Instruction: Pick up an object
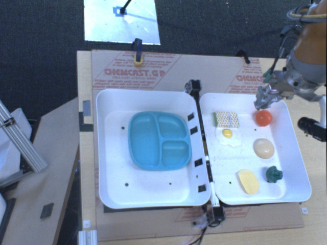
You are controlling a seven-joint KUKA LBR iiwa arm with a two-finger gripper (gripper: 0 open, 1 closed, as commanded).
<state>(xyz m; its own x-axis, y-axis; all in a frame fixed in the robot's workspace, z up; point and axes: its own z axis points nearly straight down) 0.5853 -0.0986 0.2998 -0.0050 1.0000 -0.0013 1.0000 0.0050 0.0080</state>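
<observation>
My arm [306,45] reaches in from the right, gripper [261,102] low over the right bin's [294,137] far edge, just above the tomato [263,118]. Nearby lie an egg [227,135], bun [263,148] and cracker [226,119] (plate [158,140] sits in the left bin). I cannot tell how the jaws stand.

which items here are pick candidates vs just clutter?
Candidates, right bin:
tomato, under the tool
fried egg
patterned square
beige egg
yellow piece
green toy

Other:
blue divided plate, left bin
yellow clamp
</observation>
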